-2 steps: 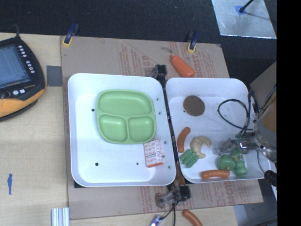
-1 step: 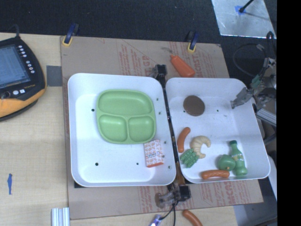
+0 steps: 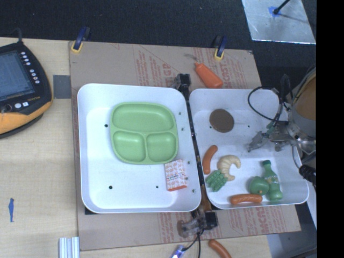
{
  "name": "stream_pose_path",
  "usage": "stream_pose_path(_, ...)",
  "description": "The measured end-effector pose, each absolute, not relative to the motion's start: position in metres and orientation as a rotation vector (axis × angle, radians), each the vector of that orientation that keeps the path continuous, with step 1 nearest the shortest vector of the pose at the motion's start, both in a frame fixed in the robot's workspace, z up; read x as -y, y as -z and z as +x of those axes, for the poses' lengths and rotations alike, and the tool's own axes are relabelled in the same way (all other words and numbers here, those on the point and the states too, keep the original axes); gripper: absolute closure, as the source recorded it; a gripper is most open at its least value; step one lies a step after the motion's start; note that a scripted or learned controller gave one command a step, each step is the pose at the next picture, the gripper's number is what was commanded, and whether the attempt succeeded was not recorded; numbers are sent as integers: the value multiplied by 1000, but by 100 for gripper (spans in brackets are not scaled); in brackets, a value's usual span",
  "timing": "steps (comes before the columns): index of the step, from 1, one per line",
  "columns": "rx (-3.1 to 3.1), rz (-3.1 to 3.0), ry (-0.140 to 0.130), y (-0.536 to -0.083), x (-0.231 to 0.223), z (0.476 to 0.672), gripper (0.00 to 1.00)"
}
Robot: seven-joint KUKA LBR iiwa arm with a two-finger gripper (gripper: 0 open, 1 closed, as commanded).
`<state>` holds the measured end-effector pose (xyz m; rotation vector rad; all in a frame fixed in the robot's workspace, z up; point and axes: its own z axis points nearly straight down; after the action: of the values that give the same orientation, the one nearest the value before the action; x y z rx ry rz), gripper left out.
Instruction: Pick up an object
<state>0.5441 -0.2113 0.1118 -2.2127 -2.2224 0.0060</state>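
My gripper (image 3: 257,140) reaches in from the right and hovers over the right bin (image 3: 301,198), near its right-middle part; it looks open with nothing between its fingers. In that bin lie a brown round cookie (image 3: 221,120) to the gripper's upper left, an orange sausage (image 3: 209,158), a pale croissant (image 3: 230,165), a green leafy toy (image 3: 216,180), a green bottle (image 3: 272,180), a green pepper (image 3: 258,186) and a second sausage (image 3: 246,199) by the front wall. The gripper touches none of them.
The left bin (image 3: 91,160) holds a green divided plate (image 3: 144,132) and a small red-and-white packet (image 3: 176,174). An orange carrot (image 3: 208,76) lies on the cardboard behind the bins, another sausage (image 3: 220,248) lies in front. A control pendant (image 3: 21,90) rests at far left.
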Motion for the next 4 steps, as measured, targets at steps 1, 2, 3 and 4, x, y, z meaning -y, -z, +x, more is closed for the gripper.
stream_pose_path(1, 2223, -2216, -2, -171, 212, 490, 0)
stream_pose_path(2, 2225, -2213, -5, -91, 211, 571, 0)
stream_pose_path(3, 2225, -2215, -4, -142, 212, 495, 0)
stream_pose_path(4, 2225, -2212, -5, -91, 212, 520, 0)
